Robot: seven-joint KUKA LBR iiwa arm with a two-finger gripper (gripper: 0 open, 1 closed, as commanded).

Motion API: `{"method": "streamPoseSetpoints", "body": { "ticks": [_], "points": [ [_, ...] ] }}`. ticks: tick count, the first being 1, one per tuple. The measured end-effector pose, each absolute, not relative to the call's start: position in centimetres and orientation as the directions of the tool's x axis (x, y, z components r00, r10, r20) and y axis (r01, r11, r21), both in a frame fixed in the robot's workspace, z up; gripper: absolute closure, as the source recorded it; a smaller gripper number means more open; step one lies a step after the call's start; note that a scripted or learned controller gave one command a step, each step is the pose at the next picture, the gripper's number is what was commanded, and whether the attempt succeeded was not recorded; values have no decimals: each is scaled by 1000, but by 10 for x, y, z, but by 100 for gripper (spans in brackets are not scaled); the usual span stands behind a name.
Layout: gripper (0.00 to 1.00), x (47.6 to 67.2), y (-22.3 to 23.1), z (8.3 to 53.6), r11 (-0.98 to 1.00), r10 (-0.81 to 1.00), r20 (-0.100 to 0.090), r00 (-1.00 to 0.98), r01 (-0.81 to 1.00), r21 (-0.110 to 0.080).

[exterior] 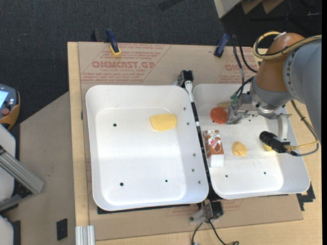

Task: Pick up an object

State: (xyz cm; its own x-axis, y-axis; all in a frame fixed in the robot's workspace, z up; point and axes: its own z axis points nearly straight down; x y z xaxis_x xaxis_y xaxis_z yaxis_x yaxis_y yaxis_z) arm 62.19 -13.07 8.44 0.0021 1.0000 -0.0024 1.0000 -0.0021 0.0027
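In the right bin (286,182), nearest the front, a small carton (213,147) with a red-brown label lies against the left wall; its print is too small to read. Just beside it rests a small yellow piece (239,148). Farther back, a red object (219,115) lies near the back-left corner, with the gripper (236,111) low just beside it; jaw state cannot be determined. Nothing appears lifted, so the pick remains outstanding. The left bin (102,188) holds a yellow object (163,122). Behind it, the board (153,60) reads "CHEMCAST".
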Motion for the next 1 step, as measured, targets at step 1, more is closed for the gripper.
{"method": "streamPoseSetpoints", "body": {
  "ticks": [1],
  "points": [
    [100, 672, -30, 258, 12, 1000, 2, -12, 1000, 24]
  ]
}}
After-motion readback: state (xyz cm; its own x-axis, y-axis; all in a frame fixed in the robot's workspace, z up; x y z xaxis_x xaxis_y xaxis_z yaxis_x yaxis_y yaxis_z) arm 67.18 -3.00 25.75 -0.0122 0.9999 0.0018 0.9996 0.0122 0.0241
